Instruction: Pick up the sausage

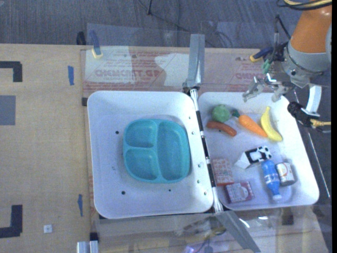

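The sausage is a short red-brown link lying in the right bin, at its upper left, just below a green vegetable. My gripper hangs over the bin's back edge, up and to the right of the sausage and well apart from it. Its two fingers are spread open with nothing between them. An orange carrot lies between the sausage and the spot under the gripper.
A yellow banana lies right of the carrot. Nearer the front are a black-and-white carton, a blue bottle, a small can and two flat packets. The left bin holds a teal divided plate.
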### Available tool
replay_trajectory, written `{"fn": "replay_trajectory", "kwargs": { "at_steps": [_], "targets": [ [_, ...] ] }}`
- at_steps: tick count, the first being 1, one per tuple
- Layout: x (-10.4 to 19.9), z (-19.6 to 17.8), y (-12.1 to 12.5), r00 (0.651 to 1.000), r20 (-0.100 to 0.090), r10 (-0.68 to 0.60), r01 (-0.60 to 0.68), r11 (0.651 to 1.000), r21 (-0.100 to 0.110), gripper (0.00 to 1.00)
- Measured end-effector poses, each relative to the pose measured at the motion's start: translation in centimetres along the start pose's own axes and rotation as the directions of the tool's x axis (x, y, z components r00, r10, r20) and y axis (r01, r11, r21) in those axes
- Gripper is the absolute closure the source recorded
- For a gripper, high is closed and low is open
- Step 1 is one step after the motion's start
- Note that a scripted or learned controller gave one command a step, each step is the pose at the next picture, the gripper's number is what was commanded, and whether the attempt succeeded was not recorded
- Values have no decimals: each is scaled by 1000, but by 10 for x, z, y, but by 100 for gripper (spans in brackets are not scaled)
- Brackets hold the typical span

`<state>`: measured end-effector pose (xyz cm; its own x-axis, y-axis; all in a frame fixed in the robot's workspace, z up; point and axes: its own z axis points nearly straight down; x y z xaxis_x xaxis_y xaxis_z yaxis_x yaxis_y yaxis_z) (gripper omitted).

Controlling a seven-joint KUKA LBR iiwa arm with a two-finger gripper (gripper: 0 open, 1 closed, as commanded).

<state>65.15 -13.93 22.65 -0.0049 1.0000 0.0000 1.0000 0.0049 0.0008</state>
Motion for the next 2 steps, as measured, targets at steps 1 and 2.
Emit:
{"fn": "replay_trajectory", "kwargs": {
  "at_steps": [1, 2],
  "targets": [
    [38, 121, 15, 1000, 1, -21, 21, 1000, -3, 0],
    [47, 137, -25, 973, 4, -229, 229, 973, -10, 0]
  ]
}}
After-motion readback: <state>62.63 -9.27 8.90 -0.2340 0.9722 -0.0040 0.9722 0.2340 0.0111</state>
